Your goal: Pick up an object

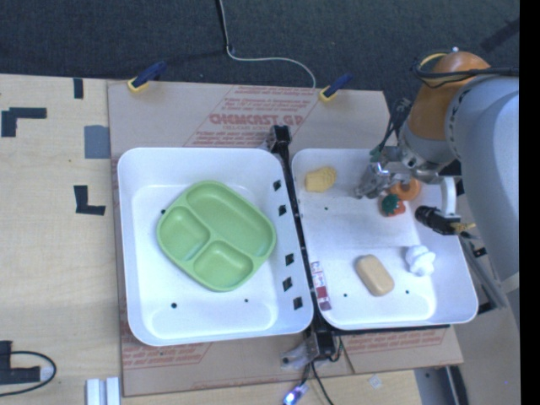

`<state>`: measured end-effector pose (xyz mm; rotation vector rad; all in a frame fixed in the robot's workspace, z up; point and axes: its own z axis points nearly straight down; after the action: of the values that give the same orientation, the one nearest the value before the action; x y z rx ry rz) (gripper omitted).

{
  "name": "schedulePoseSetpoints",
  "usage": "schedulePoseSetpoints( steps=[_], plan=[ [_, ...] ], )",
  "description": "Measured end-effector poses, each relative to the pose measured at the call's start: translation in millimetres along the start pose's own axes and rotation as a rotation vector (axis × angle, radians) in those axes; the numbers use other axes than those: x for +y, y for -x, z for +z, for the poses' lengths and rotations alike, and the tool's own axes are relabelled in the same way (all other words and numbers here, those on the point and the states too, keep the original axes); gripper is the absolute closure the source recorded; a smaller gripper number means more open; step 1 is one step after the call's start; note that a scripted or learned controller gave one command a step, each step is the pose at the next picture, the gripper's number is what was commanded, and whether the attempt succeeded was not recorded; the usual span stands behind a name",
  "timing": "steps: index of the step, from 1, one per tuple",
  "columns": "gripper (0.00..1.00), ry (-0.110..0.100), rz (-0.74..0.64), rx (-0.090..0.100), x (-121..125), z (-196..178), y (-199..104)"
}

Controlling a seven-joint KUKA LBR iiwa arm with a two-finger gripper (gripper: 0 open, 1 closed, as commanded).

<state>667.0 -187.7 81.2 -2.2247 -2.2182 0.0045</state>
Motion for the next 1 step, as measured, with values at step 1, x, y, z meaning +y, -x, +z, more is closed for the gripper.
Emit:
schedulePoseSetpoints(
  steps=[1],
  plan=[
    [1.0,0.002,-0.002,0.0,1.1,-3.4,37.9]
  ],
)
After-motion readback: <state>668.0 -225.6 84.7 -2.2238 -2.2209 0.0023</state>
